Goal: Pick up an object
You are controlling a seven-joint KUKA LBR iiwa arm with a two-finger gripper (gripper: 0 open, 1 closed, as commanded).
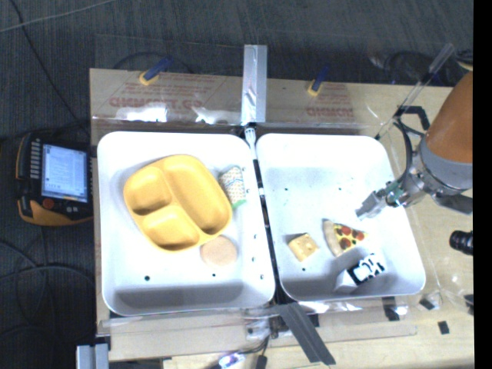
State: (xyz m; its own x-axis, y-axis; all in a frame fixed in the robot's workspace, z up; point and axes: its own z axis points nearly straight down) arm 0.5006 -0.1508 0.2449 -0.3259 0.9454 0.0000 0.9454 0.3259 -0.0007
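Observation:
In the right bin (323, 156) lie a pizza slice (342, 237), a yellow cheese-like block (303, 246) and a small black-and-white object (365, 270) near the front right corner. My gripper (372, 206) hangs over the right side of that bin, just above and right of the pizza slice, with nothing seen between its fingers. The left bin (123, 283) holds a yellow divided plate (177, 201), a tan round cookie (219, 250) and a small patterned item (232, 183) by the divider.
The arm's grey wrist and orange band (453, 137) reach in over the right bin's right rim. A handheld screen device (54, 179) lies left of the bench. A metal post (254, 83) stands at the back between the bins.

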